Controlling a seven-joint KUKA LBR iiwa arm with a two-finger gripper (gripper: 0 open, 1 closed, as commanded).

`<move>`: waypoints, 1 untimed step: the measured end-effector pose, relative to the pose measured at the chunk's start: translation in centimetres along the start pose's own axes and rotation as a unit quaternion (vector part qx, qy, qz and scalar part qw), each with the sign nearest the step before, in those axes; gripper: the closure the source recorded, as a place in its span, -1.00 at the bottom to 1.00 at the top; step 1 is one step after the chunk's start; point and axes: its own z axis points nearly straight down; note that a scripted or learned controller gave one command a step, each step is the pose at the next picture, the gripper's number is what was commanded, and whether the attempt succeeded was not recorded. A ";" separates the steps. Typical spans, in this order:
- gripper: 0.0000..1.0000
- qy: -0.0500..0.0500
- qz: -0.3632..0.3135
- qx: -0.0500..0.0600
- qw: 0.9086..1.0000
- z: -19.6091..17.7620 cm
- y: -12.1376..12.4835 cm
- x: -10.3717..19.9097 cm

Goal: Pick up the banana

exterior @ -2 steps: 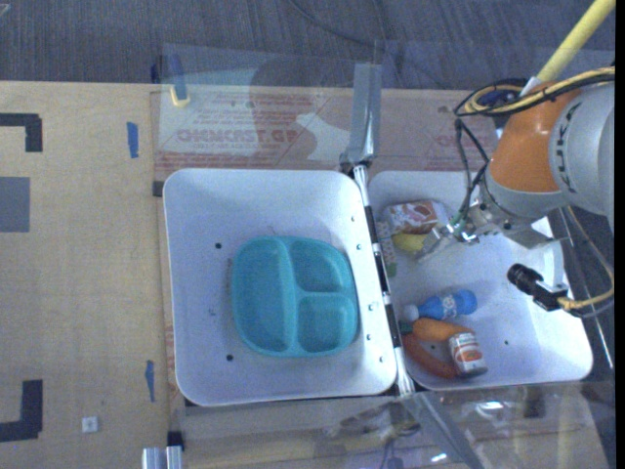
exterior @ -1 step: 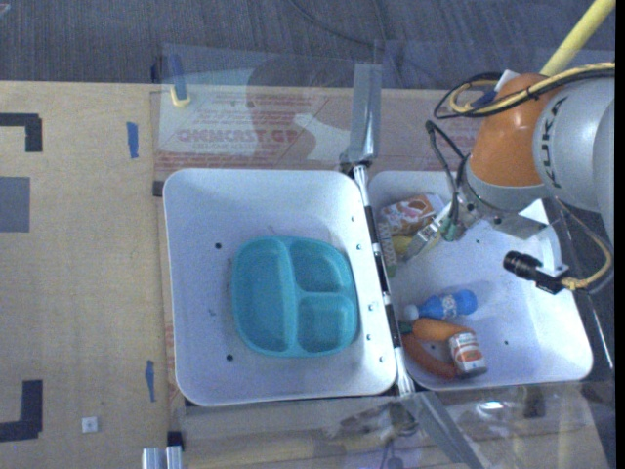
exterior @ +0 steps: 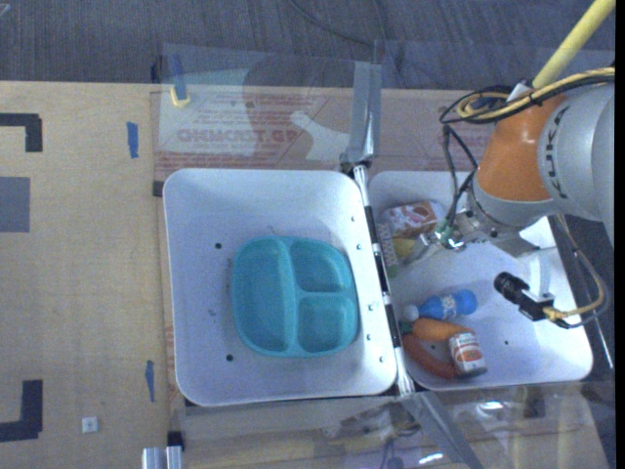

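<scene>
We place the gripper [exterior: 450,235] low in the right bin [exterior: 547,360], at its far-left part, just beside a crumpled snack packet [exterior: 410,223]. It is too small and too shadowed under the wrist for us to tell whether the claw is apart or together, and we see nothing held in it. The banana [exterior: 427,358], as best we can judge, is the curved brownish-orange piece in the near-left corner of the same bin. It lies against a small can [exterior: 468,353], with a blue bottle [exterior: 444,306] just beyond it. So the target sits toward the camera from the claw, well apart from it. Its long axis runs roughly across the bin, left to right, bowing toward the near wall. We judge that the claw should close across that axis, clear of the can.
</scene>
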 end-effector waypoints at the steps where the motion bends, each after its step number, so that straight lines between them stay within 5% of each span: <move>1: -1.00 -0.002 -0.165 -0.001 0.986 0.0 1.6 0.1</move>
